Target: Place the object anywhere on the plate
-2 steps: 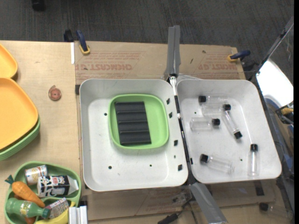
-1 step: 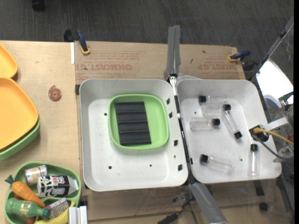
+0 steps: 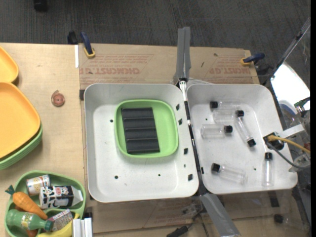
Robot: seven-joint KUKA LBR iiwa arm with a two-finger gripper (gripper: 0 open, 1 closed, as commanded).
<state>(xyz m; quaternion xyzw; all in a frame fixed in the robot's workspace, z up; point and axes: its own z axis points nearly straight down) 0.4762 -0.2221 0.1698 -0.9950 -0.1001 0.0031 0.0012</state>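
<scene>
The table (image 3: 49, 83) carries two shallow white bins side by side, their inner rims meeting along a hinge-like seam at the middle. The left bin (image 3: 98, 172) holds a green plate (image 3: 170, 132) set toward its upper centre, with a dark ribbed insert (image 3: 140, 130) lying on it; bare white floor runs wide below the plate and in narrower strips along its left, right and top edges. The right bin (image 3: 197, 172) holds six clear vials with black caps, scattered: one vial (image 3: 218, 105) near the top, a second (image 3: 244, 127) slanting below it, a third (image 3: 215, 131) lying flat at left, a fourth (image 3: 229, 172) low in the middle, a fifth (image 3: 267, 169) upright-looking by the right rim, and a faint sixth just beside the first. The lower left corner and the centre of this bin are open. The state of the fingers cannot be told.
</scene>
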